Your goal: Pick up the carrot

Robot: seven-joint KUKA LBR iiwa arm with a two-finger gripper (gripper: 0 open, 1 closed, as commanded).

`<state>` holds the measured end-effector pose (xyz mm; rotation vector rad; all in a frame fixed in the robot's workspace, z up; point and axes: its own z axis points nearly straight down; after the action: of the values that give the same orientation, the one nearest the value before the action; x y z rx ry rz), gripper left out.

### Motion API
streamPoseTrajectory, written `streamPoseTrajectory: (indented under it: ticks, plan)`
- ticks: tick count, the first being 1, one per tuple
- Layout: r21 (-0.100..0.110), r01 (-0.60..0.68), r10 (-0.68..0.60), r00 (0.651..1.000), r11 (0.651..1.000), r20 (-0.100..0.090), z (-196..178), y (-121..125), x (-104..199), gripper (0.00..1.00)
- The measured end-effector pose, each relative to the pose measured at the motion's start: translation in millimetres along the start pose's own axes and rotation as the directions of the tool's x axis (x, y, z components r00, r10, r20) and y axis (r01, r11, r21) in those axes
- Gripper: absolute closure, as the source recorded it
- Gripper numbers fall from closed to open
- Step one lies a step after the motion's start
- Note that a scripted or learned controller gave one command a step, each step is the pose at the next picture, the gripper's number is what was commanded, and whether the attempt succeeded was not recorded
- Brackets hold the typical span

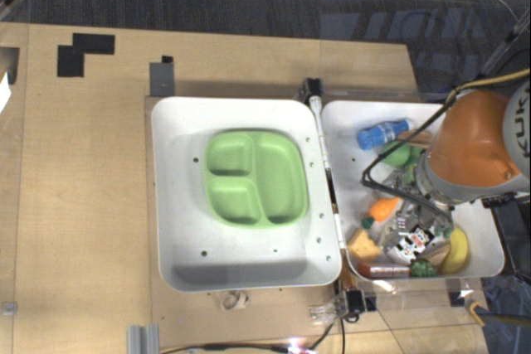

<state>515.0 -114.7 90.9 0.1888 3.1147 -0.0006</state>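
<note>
My end effector (412, 228) is low inside the right bin (489, 261), in the near part of it, among many small things. My orange band and grey wrist cover most of the view from above, so I cannot tell if it is released or clenched, and I see nothing clearly grasped in it.

The carrot (382, 210) lies in the same right bin, just beside my end effector on the side toward the left bin; it shows as a small orange piece. Near it are a yellow wedge (362, 245) at the front corner, a banana (455, 251) on the other side, and a blue bottle (382, 133) at the far part of the bin.

The left bin (178, 261) on the bench (75, 203) holds a green divided tray (254, 177).
</note>
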Motion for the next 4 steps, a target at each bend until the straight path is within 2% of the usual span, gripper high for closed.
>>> streamPoseTrajectory:
  ticks: [1, 2, 3, 4]
  plan:
    - [-0.002, -0.039, 0.039, 0.999, 0.999, -0.009, 0, 33, -46, 0.0]
    - [-0.002, -0.248, 0.248, 0.969, 0.969, 0.001, 1, 16, -21, 0.0]
    - [0.003, -0.414, 0.414, 0.91, 0.91, -0.007, 3, 39, -79, 0.0]
    - [0.004, -0.74, 0.74, 0.673, 0.673, -0.003, 2, 35, -35, 0.0]
